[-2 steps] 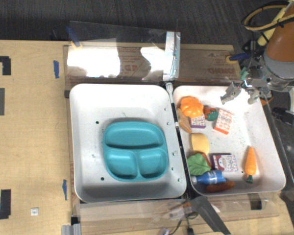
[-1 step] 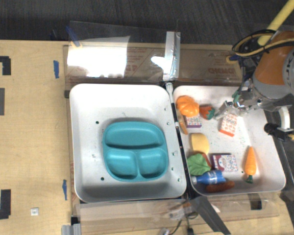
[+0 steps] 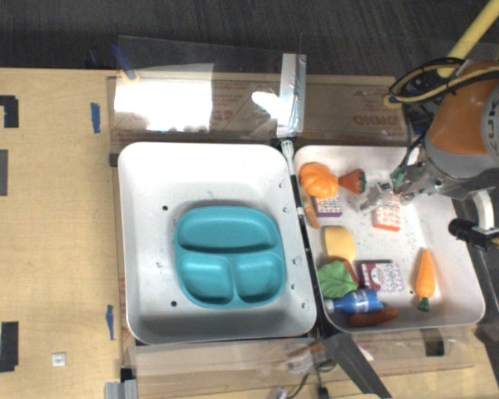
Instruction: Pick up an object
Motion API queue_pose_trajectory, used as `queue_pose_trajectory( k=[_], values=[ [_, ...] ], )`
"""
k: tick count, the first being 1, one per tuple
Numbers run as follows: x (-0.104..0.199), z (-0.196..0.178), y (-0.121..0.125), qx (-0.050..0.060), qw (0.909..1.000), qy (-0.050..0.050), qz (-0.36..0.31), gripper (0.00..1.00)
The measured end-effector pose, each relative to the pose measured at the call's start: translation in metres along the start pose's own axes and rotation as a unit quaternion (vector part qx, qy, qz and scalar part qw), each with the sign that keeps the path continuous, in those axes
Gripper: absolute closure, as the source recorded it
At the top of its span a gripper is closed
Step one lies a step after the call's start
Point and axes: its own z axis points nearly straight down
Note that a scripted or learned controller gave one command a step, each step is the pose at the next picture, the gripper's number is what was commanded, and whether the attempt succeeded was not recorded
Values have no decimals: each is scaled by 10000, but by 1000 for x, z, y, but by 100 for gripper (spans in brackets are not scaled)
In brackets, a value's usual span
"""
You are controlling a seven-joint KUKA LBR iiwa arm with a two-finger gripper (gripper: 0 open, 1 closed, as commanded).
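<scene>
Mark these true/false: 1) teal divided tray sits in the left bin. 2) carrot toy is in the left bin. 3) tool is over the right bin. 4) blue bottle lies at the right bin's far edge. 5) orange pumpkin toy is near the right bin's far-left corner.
1) True: the teal tray lies in the left bin.
2) False: the carrot is in the right bin.
3) True: the tool hangs there.
4) False: the blue bottle lies by the near edge.
5) True: the pumpkin sits there.

One fixed camera looks down at a slant on the surface (image 3: 41,223), taking in both white bins (image 3: 141,181) whole.
</scene>
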Motion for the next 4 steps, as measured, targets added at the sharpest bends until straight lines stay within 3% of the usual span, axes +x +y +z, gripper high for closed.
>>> queue_pose_trajectory(
  k=[1,2,3,4],
  values=[
    [-7,14,-9,-16,9996,-4,-279,0],
    [-9,3,-8,-46,9996,-16,-264,100],
    [76,-88,69,-41,9946,-12,-1038,100],
    [111,-84,74,-5,9899,-3,-1418,100]
  ],
)
